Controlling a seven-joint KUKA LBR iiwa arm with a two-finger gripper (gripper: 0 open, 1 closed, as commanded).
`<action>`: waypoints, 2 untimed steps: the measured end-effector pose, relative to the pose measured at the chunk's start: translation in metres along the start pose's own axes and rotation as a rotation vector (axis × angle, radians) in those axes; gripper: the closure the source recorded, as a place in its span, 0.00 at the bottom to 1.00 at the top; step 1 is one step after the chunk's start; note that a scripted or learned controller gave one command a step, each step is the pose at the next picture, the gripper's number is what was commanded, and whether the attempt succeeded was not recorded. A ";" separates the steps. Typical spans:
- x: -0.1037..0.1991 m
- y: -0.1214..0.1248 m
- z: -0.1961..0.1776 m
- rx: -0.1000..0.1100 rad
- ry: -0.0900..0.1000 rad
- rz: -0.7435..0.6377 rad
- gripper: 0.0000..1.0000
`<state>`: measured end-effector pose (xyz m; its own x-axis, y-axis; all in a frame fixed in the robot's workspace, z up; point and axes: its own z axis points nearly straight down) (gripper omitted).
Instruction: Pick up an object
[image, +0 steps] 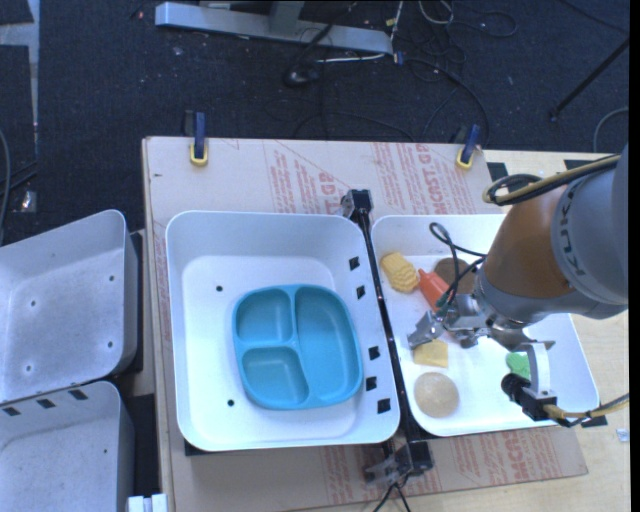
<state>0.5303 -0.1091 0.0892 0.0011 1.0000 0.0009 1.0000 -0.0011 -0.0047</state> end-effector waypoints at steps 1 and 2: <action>0.000 0.001 -0.013 -0.004 0.000 0.001 1.00; 0.008 0.010 -0.064 -0.010 -0.002 -0.005 1.00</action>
<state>0.5402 -0.1015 0.1528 -0.0034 1.0000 -0.0008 1.0000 0.0034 0.0051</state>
